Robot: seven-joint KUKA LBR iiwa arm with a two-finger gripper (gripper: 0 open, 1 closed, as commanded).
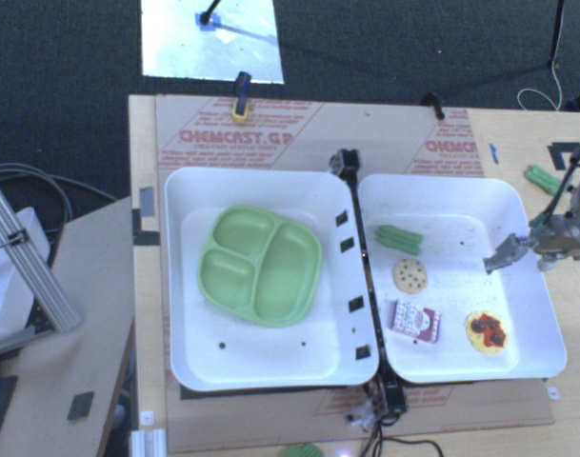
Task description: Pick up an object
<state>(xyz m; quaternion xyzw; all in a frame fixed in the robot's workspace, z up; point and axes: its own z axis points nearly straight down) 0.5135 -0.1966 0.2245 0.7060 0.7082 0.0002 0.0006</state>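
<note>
The gripper (pixel 508 252) hangs at the right bin's (pixel 461 200) three o'clock edge; whether its jaws are open cannot be told. Inside lie a green pickle (pixel 398 239), cookie (pixel 410 275), carton (pixel 415 321) and small pizza (pixel 487 331), at five o'clock.

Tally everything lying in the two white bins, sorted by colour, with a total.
Green: 2, the divided plate in the left bin and the long green piece in the right bin
Tan: 1, the cookie
Pink and white: 1, the small carton
Yellow and red: 1, the mini pizza
Total: 5
</note>
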